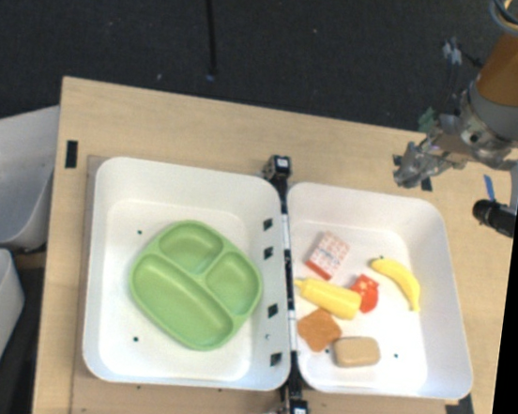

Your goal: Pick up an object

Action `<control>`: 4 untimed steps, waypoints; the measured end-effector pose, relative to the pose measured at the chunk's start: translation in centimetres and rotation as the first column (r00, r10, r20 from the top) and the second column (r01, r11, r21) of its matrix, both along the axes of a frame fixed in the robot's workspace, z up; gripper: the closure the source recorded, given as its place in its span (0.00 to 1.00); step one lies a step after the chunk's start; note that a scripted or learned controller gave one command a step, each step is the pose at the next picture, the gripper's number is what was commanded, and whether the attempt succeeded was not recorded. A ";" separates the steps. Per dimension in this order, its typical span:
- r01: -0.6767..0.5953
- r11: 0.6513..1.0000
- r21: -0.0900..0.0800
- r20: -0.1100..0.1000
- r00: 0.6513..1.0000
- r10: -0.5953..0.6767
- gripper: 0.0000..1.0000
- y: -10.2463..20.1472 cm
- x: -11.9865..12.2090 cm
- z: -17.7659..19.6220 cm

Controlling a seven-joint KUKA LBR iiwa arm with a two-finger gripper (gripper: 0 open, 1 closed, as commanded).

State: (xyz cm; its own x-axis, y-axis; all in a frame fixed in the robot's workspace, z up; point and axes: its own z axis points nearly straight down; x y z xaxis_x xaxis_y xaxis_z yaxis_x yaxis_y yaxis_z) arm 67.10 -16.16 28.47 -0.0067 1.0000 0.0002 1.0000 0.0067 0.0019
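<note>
The right bin holds several toy foods: a pink-and-white checked box, a yellow banana, a red piece, a yellow corn-like piece, an orange-brown slab and a tan bun. My gripper hangs above the bench just beyond the right bin's far rim, apart from all the items, with nothing seen in it.
The left bin holds a green divided plate. A black-clipped divider joins the two bins. White containers stand off the bench at the left. Bare wood runs along the bench's far edge.
</note>
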 end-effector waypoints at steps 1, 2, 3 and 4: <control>0.001 1.000 0.000 -0.002 1.000 -0.001 1.00 5.9 0.0 -1.3; 0.002 1.000 -0.001 -0.003 1.000 -0.002 1.00 10.2 -0.9 -1.8; 0.001 1.000 0.000 -0.003 1.000 -0.001 1.00 16.1 -0.5 -2.9; 0.001 1.000 0.000 -0.004 1.000 -0.001 1.00 21.3 -0.4 -4.3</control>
